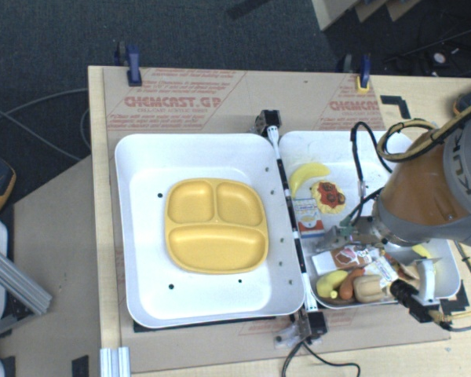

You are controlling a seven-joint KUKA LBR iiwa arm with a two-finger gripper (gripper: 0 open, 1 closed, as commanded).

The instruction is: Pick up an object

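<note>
Clutter fills the right bin (447, 285), where the task's things lie: a yellow banana-shaped piece (308, 175) near the far end, a small red-printed pack (330, 196) just beside it, a white carton (307, 214) with a red base along the left wall, and at the near end a heap of toy food (349, 283), with yellow, reddish and tan pieces touching one another. The arm (424, 195), grey with its orange band, hangs over the bin's right half and hides much of the floor there. Its pincer (359, 242) sits low above the heap; whether it is open or closed cannot be told. The left bin (133, 171) holds a yellow divided plate (217, 226). Both bins rest on the bench (173, 100).
</note>
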